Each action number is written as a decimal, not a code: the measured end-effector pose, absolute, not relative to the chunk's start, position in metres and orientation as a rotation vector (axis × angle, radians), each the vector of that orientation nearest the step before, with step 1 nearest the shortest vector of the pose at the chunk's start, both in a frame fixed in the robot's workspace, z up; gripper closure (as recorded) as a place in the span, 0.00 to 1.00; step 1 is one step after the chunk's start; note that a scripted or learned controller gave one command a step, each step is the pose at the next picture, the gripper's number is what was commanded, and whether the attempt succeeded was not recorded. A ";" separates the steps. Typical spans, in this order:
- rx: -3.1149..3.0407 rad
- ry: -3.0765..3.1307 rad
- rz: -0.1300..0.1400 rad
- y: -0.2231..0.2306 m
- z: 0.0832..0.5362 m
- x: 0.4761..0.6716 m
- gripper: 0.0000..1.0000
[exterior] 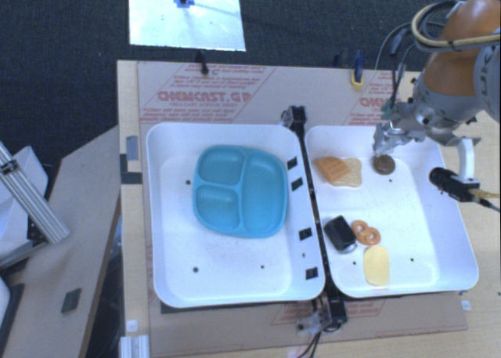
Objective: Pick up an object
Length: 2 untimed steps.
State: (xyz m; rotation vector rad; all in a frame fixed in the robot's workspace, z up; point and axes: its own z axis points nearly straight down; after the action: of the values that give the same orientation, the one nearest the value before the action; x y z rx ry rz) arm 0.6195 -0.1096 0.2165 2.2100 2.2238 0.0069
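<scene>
At the frame's upper right, the gripper (385, 145), grip state unclear, hung above a small round brown disc (383, 164), which called for a straight, centred descent.

Prob. robotics lab: bench (196, 90) w/ two bins (168, 215) (taped, cabled).

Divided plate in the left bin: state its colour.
Light blue; the divided plate shows plainly in the camera view.

brown round disc (383, 164) | flat | right bin (438, 223), far side | beside orange-tan piece (338, 170)
</scene>
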 end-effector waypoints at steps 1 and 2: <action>2.212 2.226 0.003 -0.110 0.262 0.620 1.00; 2.210 2.229 0.002 -0.064 0.264 0.627 1.00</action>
State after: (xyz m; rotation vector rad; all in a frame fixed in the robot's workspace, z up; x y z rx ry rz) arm 0.6272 -0.0637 0.2636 2.2104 2.2289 0.0024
